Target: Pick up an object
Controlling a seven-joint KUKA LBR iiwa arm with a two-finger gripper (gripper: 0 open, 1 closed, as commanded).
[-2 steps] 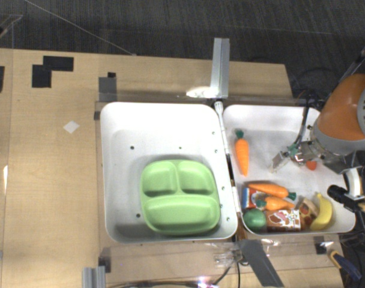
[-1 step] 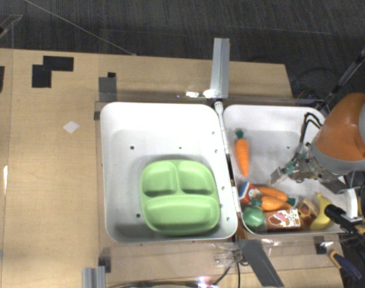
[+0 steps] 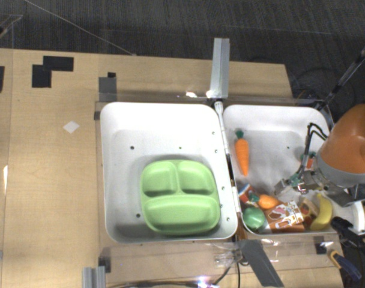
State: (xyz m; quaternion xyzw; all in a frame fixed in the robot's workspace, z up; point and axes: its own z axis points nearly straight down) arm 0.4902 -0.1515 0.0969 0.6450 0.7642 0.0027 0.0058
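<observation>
While our gripper (image 3: 293,183) hangs low in the right bin (image 3: 272,125), we cannot tell how its fingers stand.

Toys crowd the near edge just below-left of us: an orange piece (image 3: 267,202), a green ball (image 3: 253,218); the carrot (image 3: 242,153) lies lengthwise, farther left.
</observation>
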